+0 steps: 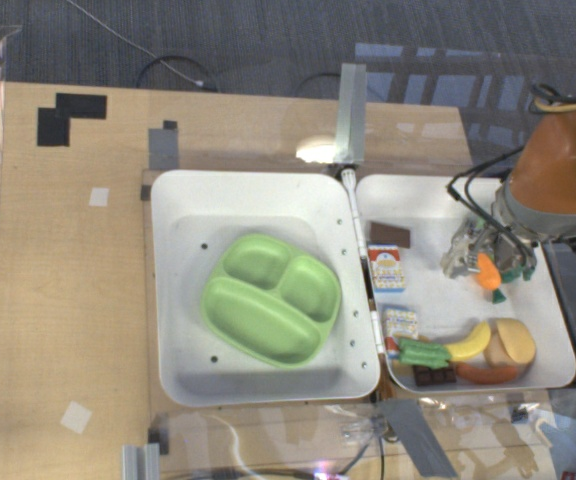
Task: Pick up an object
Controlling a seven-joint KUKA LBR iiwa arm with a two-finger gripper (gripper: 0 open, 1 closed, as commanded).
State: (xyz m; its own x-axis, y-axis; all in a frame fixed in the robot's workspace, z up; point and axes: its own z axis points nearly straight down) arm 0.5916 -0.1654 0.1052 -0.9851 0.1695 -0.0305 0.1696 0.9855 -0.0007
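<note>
Grasp step in hand — gripper (pixel 488 265) low in the right bin (pixel 423 208), fingers clamped on the small orange carrot (pixel 489 272) near the far right wall, well apart from the banana (pixel 471 342). Next, seemingly: straight lift, grip kept firm — carrot small, liable to slip
</note>
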